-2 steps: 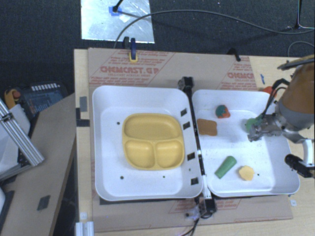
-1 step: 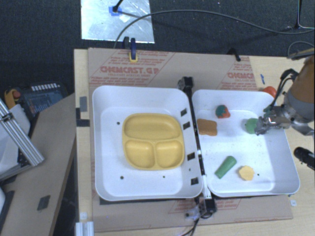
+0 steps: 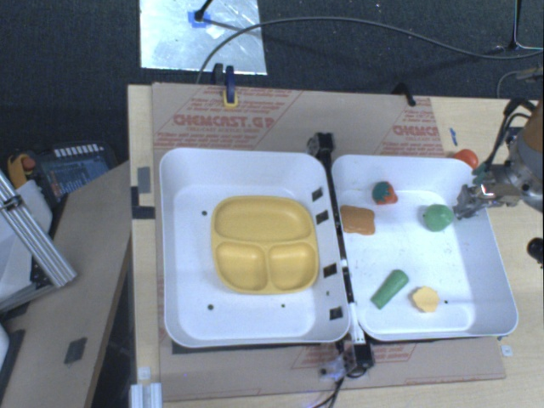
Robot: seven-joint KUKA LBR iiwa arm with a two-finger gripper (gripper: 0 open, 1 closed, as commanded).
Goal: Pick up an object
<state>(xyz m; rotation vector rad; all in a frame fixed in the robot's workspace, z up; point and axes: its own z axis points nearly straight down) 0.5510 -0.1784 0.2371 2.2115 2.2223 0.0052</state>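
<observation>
Green round plastic ball (image 3: 438, 218) beside pincer (image 3: 470, 201); pincer spread not discernible. Should have centred over ball before descending.

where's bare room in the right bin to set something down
Free: the middle floor of the right bin, between the brown piece, green cylinder and yellow piece. Crowded: the far side, where the gripper sits beside the green ball.
</observation>
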